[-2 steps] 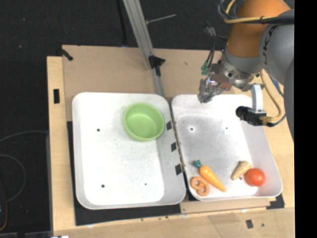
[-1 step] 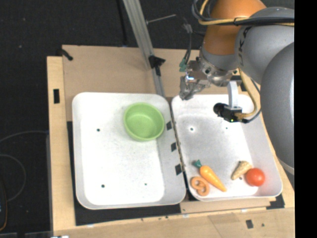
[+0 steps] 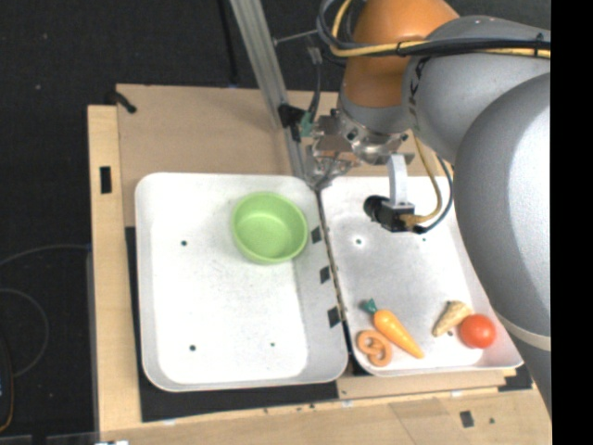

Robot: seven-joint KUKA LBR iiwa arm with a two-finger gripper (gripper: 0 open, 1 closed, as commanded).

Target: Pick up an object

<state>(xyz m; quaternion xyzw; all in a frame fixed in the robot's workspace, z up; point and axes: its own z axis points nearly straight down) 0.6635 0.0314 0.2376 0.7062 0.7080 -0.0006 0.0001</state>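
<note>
You are looking down at a slant on a tan bench (image 3: 185, 128) carrying two shallow white bins side by side; the grey arm (image 3: 500, 137), with its orange band (image 3: 394, 35) above the wrist, fills the upper right and reaches in over the far edge where the bins meet; the gripper (image 3: 326, 167) hangs at that far junction, its fingers pointing down at the dividing rims, and you cannot tell whether they are open or closed, nor is anything visibly between them; the left bin (image 3: 185, 341) spreads away to the left of and nearer than the fingers; the right bin (image 3: 417, 258) lies to their right and nearer; a green bowl (image 3: 269, 228) sits upright in the left bin, just left of and a little nearer than the fingers, apart from them; well nearer than the fingers, at the right bin's near edge, lie an orange carrot (image 3: 397, 332) with a green top, a red tomato (image 3: 476, 331) beside a pale tan wedge-shaped piece (image 3: 450, 317), and a small pretzel (image 3: 373, 347) touching the carrot's left side.
</note>
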